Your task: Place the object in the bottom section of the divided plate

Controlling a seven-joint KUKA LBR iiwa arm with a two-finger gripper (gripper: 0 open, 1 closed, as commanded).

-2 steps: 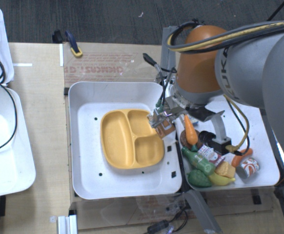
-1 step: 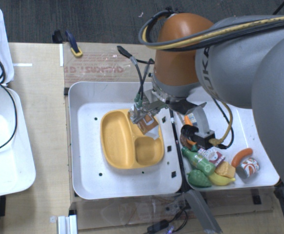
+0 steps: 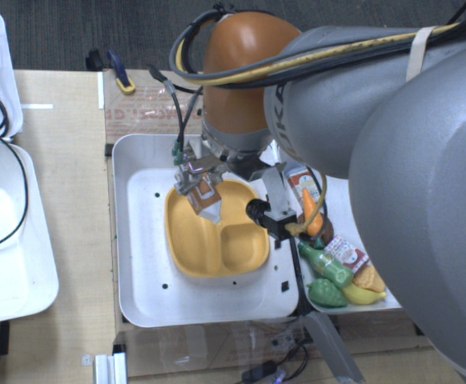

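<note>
At the lower right of the frame you see toy foods heaped at the bin's right edge, and left of them the yellow divided plate lying mid-bin with its sections bare, so by this view the placement is not yet done. Farther up, at the plate's upper left rim, the gripper grasps a small brown-and-white packet; its long axis appears to run from upper left to lower right, the pale end pointing down toward the plate's centre.
</note>
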